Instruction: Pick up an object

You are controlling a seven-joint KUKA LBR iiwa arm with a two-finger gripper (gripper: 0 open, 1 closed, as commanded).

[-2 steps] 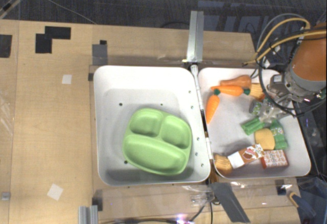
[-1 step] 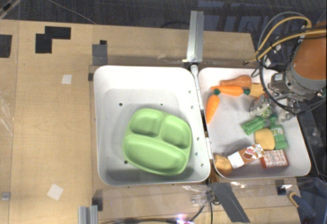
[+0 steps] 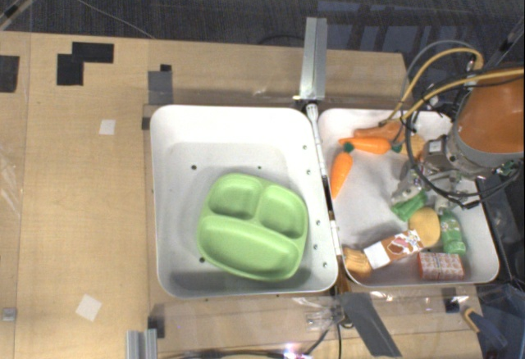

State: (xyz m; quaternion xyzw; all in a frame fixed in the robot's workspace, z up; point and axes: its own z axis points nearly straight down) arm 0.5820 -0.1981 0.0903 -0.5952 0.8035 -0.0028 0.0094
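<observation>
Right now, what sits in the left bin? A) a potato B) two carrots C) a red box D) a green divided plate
D: the green divided plate lies alone in the left bin, while the carrots, the red box and the potato are all in the right bin, where the arm reaches in.

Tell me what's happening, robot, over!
Gripper low in right bin, fingers unclear. Nothing seen held. Carrots, green toy close by.
</observation>
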